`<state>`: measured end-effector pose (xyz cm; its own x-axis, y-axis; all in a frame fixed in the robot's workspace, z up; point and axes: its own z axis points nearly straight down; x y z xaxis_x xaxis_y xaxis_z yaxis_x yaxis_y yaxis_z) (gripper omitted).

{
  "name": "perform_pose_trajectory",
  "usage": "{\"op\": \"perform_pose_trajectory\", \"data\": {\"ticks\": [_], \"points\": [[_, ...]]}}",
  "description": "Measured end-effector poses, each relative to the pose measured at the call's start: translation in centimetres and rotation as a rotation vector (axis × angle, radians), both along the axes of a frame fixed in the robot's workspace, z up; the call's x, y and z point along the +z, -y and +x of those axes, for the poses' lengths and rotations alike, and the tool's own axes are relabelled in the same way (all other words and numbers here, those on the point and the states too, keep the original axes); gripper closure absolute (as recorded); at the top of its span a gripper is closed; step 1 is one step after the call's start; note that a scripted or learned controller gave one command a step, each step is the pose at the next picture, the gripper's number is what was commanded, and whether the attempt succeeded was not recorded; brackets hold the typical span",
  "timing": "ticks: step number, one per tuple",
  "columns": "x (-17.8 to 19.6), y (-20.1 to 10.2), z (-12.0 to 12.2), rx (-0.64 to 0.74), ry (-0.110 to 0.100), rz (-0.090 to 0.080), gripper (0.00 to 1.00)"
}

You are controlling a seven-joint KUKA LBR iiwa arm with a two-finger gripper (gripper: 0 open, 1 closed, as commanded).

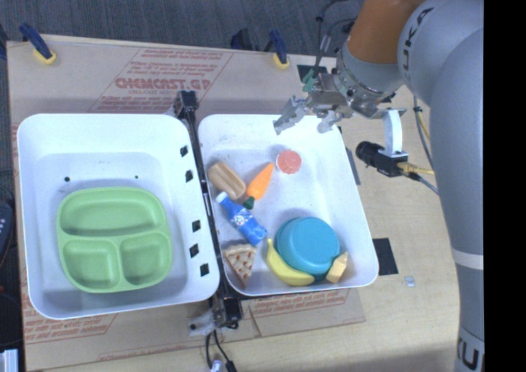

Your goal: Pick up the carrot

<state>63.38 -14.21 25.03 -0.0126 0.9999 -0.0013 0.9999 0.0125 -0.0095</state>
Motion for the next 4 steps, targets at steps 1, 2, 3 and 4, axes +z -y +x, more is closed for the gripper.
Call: {"op": "perform_pose_trajectory", "data": {"ticks": [1,2,3,4], "points": [[-13.8,0.1,-0.9,0.165,-0.010,0.007,0.00],[-15.8,-3.3,-3.6,0.280,0.004,-0.001,0.00],[-14.8,-3.4,-3.5,0.292,-0.001,-0.001,1.00],[-9.0,-4.3,-11.0,0.205,0.002,0.002,1.00]]}}
